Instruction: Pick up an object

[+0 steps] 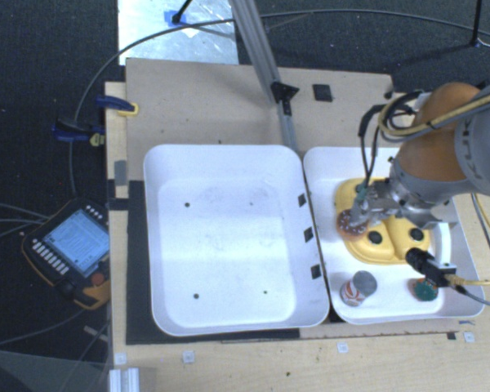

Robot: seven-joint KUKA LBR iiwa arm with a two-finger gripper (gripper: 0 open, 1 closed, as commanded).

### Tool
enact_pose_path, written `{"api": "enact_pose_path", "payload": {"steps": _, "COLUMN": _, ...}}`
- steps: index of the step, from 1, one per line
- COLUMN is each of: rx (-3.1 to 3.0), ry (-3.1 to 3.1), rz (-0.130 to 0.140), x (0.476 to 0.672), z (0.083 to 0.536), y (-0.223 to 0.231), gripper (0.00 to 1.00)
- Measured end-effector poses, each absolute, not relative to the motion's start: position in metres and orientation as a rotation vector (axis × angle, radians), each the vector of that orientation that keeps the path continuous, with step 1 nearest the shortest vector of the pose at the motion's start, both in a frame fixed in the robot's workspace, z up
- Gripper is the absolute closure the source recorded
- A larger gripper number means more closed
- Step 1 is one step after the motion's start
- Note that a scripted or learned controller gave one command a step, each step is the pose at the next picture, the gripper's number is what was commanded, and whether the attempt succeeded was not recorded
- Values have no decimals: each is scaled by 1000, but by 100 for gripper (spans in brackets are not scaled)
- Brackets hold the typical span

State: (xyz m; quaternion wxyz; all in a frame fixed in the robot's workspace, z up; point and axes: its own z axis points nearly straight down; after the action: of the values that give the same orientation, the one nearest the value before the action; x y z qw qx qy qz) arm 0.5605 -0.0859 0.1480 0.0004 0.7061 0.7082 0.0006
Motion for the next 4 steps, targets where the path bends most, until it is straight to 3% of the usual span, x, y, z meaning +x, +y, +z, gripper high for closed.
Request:
{"api": "enact_pose_path", "payload": {"steps": 2, "rx": 2214, "ry": 2223, "rz": 6, "x": 563, "z": 229, "y": -87, "gripper": 100}}
{"api": "enact_pose_path", "payload": {"steps": 4, "rx": 2209, "ry": 2232, "rz": 6, "x": 592, "z": 242, "y": 7, "gripper": 100}}
